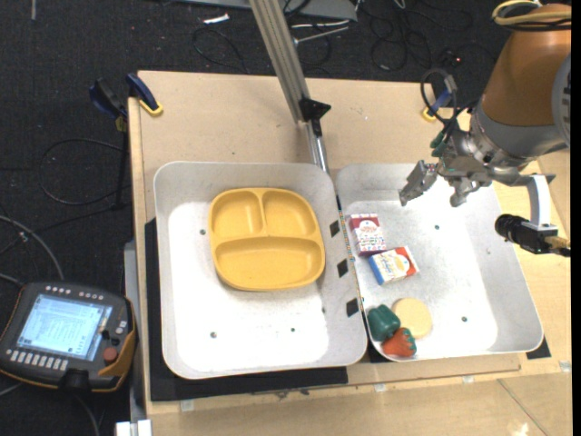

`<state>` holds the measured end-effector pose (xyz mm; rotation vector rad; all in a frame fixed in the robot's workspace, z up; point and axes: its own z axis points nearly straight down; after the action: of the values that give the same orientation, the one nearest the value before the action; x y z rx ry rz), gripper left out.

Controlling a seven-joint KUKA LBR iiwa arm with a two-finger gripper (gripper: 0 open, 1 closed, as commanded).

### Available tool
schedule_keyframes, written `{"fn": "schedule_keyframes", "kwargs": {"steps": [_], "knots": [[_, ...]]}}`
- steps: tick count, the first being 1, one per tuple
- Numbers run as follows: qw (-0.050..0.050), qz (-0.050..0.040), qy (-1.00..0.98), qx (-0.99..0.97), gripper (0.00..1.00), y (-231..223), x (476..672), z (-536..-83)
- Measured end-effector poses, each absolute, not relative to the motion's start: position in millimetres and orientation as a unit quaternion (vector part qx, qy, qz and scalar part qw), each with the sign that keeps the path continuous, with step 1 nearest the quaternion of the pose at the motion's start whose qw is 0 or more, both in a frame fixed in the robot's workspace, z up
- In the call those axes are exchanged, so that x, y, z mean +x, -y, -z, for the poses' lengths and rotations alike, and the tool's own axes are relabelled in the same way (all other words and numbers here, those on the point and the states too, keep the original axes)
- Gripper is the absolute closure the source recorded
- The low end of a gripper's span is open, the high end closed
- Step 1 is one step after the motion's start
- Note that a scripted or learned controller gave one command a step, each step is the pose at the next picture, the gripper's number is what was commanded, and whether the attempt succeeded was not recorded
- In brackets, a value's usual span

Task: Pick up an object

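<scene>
Overhead, open gripper point(438, 187) above right bin point(490, 271).

Yellow divided plate point(267, 240) in left bin point(177, 334), open hand point(437, 186) above right bin point(495, 280)

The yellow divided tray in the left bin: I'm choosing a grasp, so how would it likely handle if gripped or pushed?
The yellow divided tray looks like moulded plastic, so probably stiff and light. It lies flat and wide, so it should slide rather than tip. Its smooth rounded rim may slip from the pincer.
</scene>
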<state>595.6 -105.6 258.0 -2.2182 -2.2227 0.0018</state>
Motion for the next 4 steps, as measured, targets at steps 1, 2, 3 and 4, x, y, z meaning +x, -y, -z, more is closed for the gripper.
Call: {"fn": "schedule_keyframes", "kwargs": {"steps": [1, 2, 3, 4], "knots": [[0.001, -0.0004, 0.708, -0.707, 0.00, 106, 595.6, -258], [0.002, -0.0018, 0.707, -0.707, 0.00, 107, 596.9, -215], [0.003, -0.0024, 0.707, -0.707, 0.00, 106, 595.0, -150], [0.000, 0.0016, 0.707, -0.708, 0.00, 105, 596.8, -101]]}}
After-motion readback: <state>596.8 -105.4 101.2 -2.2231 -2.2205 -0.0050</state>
